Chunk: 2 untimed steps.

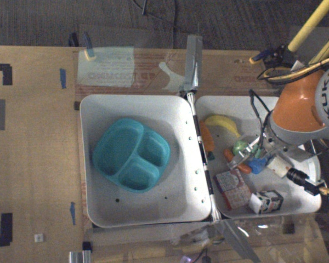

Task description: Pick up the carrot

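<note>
The carrot (207, 138), a long orange piece, lies along the left wall of the right bin (310, 204), just below the banana (222, 124). My gripper (245, 156) hangs low over the middle of that bin, about a hand's width to the right of the carrot and not touching it. It sits among a green object (240, 146), a blue object (257, 164) and two small red-orange bits (229, 154), which may be one item partly hidden by the gripper.
The left bin (98, 201) holds a teal divided plate (132, 154). In the right bin's front lie a flat patterned packet (234, 187) and a small white box (266, 201). A metal divider (200, 147) separates the bins. Cables and a yellow pole stand at the back right.
</note>
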Available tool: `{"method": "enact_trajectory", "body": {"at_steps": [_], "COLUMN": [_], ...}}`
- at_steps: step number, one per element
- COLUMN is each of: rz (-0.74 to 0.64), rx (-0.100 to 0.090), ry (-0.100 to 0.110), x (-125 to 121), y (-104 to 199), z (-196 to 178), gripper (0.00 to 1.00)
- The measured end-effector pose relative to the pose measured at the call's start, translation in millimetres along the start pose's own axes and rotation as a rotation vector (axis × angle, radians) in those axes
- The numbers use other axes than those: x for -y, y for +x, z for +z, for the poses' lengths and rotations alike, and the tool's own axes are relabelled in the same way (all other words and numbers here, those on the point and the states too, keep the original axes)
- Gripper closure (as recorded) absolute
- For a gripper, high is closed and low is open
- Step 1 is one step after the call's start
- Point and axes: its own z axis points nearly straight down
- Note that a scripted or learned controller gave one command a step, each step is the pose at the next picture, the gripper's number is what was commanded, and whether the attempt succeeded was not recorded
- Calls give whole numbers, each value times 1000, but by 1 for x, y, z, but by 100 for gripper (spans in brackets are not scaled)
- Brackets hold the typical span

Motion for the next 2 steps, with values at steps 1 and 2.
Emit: {"method": "enact_trajectory", "body": {"at_steps": [1, 2], "rz": [-120, -113], "rx": [5, 15], "ry": [-5, -12], "x": [51, 51], "y": [54, 49], "z": [0, -12], "gripper": [0, 100]}}
